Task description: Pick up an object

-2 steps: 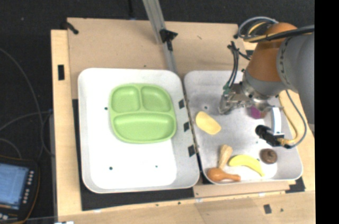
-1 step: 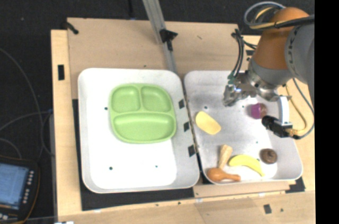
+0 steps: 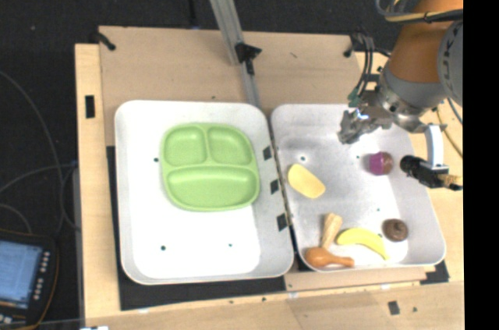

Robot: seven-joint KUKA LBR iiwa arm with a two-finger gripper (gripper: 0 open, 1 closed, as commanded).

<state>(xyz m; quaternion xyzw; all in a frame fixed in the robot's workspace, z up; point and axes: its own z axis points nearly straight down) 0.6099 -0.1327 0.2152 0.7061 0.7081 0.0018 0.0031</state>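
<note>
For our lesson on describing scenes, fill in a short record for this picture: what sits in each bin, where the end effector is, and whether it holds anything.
left bin: green divided plate
right bin: yellow piece, purple object, brown round object, banana, tan piece, orange piece
end effector: over the right bin's far part, nothing visibly held
nearest item: purple object, apart from it

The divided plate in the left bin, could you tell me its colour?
Light green; the divided plate shows best in the camera view.
</note>
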